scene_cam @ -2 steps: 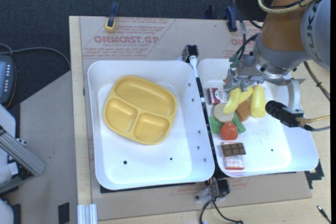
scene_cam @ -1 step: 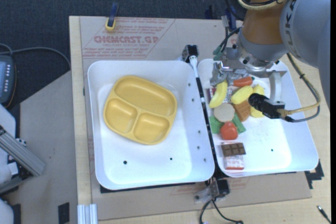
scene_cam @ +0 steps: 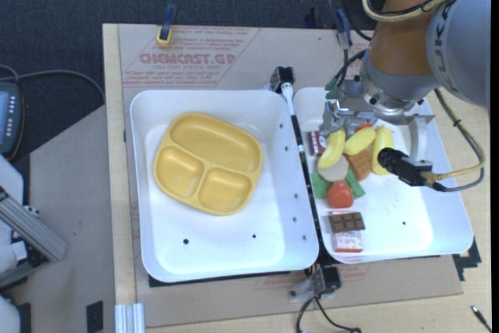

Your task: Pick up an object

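In the right bin (scene_cam: pixel 405 226) lies a heap of toy food: yellow bananas (scene_cam: pixel 334 149), a yellow piece (scene_cam: pixel 360 140), a brown bread-like piece (scene_cam: pixel 361 163), a red tomato (scene_cam: pixel 340 195), green pieces (scene_cam: pixel 320 185) and a chocolate bar packet (scene_cam: pixel 346 228). My gripper (scene_cam: pixel 351 115) hangs straight over the far end of this heap, under the orange wrist band. Its fingers are hidden behind the wrist and the pile.
The left bin (scene_cam: pixel 156 246) holds a yellow three-compartment plate (scene_cam: pixel 207 162). A black clamp (scene_cam: pixel 281 77) sits at the far end of the divider between the bins. A black cylinder on the arm (scene_cam: pixel 399 164) sticks out over the right bin.
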You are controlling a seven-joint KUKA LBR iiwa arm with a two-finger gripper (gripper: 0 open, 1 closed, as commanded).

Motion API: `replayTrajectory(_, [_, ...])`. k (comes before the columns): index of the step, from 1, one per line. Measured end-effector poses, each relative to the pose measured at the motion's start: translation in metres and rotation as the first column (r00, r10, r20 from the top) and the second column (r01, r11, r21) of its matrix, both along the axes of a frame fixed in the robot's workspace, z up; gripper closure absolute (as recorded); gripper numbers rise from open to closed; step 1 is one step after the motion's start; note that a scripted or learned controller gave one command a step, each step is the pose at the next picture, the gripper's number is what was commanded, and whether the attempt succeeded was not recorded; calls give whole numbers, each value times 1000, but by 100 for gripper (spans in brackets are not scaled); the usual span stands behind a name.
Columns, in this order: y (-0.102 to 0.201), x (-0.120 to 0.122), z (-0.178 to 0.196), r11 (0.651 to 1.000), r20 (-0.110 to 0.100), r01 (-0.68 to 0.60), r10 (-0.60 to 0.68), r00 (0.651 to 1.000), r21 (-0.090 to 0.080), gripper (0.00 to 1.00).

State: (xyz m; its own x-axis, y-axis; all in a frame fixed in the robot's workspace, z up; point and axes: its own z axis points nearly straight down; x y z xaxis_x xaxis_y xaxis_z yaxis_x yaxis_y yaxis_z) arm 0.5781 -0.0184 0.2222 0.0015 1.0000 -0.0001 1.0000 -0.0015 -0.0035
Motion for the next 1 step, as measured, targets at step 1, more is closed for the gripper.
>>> replayTrajectory(1, [13,5,-7,1000,0,-3,3,1000,0,100])
